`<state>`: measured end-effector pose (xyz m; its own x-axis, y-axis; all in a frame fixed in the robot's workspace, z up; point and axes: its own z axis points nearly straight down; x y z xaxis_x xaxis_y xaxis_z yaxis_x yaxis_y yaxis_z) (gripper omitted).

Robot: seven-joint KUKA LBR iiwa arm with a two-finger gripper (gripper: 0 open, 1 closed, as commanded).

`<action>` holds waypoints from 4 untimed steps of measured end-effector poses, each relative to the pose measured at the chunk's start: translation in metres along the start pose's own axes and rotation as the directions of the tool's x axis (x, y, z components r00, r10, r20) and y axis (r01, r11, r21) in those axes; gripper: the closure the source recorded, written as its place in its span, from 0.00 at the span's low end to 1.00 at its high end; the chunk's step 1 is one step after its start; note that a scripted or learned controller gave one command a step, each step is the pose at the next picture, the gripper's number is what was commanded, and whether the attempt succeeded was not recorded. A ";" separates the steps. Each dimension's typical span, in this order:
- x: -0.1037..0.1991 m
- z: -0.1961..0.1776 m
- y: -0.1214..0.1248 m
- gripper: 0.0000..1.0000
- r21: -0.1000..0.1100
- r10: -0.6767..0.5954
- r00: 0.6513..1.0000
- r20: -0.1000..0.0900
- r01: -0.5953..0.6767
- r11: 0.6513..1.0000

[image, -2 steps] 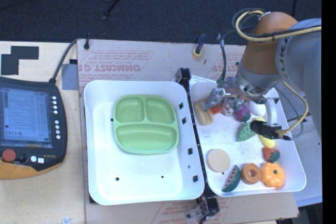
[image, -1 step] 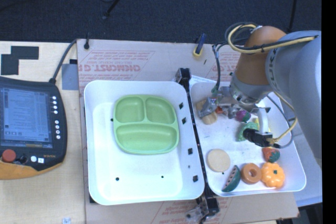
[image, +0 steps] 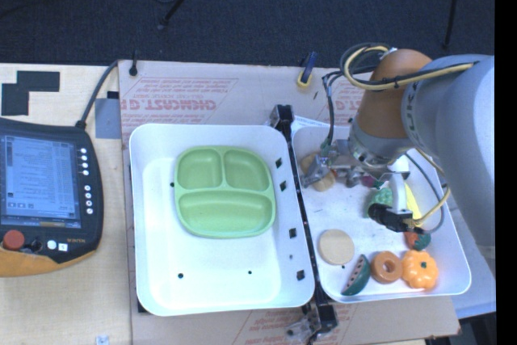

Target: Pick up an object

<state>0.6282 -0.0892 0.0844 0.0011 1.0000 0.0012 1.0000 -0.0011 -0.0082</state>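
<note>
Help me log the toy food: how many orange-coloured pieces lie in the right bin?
2, both at its near right corner: an orange ring and, beside it on the right, an orange pepper. The arm covers part of the bin, so more may be hidden.

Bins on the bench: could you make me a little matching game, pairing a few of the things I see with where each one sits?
Things:
1. pale green divided plastic plate
2. round tan disc
3. small orange toy pumpkin
4. green watermelon-slice toy

Places:
A. right bin, near corner on the right
B. left bin
C. right bin, middle, near the divider
D. right bin, front edge, beside the orange ring

Pairs: 1-B, 2-C, 3-A, 4-D
</note>
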 end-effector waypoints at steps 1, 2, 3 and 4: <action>-0.001 -0.009 0.000 1.00 0.004 0.003 1.000 -0.001 -0.003 1.000; 0.003 -0.065 -0.008 1.00 -0.007 0.005 1.000 0.001 -0.005 1.000; 0.004 -0.120 0.002 1.00 -0.009 -0.002 1.000 0.001 0.002 1.000; 0.003 -0.143 0.002 1.00 -0.006 -0.002 1.000 0.001 0.002 1.000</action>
<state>0.6314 -0.0862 0.2273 -0.0008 1.0000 0.0003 1.0000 0.0008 -0.0023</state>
